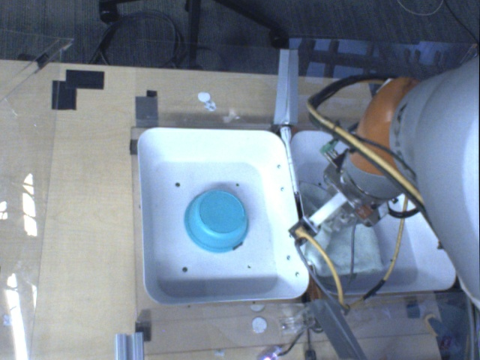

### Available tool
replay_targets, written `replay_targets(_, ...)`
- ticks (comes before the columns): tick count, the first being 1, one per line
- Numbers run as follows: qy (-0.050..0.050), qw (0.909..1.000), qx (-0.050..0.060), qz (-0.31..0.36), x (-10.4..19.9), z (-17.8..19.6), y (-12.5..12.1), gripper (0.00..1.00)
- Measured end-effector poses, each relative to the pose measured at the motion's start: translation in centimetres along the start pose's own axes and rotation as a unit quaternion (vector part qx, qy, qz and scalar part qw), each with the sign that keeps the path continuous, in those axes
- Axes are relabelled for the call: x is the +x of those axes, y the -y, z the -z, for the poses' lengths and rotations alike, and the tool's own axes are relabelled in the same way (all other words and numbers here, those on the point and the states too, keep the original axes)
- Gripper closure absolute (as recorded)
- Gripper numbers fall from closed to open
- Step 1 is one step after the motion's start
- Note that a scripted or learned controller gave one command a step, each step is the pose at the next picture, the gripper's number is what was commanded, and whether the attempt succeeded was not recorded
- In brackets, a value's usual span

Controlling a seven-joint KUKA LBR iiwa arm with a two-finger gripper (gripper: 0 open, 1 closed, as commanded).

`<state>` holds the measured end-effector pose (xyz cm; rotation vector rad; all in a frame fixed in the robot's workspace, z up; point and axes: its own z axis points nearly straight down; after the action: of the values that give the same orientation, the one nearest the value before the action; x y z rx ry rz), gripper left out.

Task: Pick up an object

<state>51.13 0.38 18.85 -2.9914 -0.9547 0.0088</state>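
Observation:
A round blue bowl (217,220) lies in the middle of the left white bin (161,171). In the right bin (420,268), a crumpled grey cloth-like thing (361,252) lies on the floor. My gripper (335,214) is down in the right bin near its left wall, just above and left of the grey thing. The grey arm with its orange band (384,111) and its cables covers much of that bin. Whether anything is held is hidden.
A metal divider post (286,88) stands behind the gap between the bins. Yellow and black cables (322,257) loop down by the right bin's front left corner. The wooden bench (82,223) extends to the left.

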Motion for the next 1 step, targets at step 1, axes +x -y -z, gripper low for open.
replay_targets(1,-0.001,0.98,-0.002,-0.199,-3.65,15.32,-1.1,1.0)
